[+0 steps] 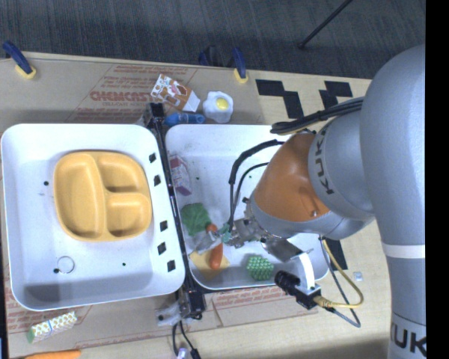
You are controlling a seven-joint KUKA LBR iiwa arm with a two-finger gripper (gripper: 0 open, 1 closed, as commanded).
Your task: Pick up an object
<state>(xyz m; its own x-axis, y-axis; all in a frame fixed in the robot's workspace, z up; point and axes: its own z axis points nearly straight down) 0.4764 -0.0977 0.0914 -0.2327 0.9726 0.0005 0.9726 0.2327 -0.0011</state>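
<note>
The right bin [209, 137] holds several small items. A green leafy piece [196, 217] lies near its left wall. An orange carrot-like piece [216, 256] rests on a yellow scrap [200, 261] at the front. A green knobbly block [259, 266] sits near the front wall, and a clear wrapper [179, 175] lies further back. My gripper [228, 232] hangs low in this bin under the orange wrist band, just right of the green leafy piece and above the carrot-like piece. The arm's body hides the bin's right half.
The left bin [22, 200] holds a yellow divided tray [103, 193]. Behind the bins lie a small printed box [169, 90], a white-and-yellow toy egg [218, 105] and a blue item [185, 118]. Blue clamps [19, 59] grip the bench's back edge. A packet [52, 325] lies front left.
</note>
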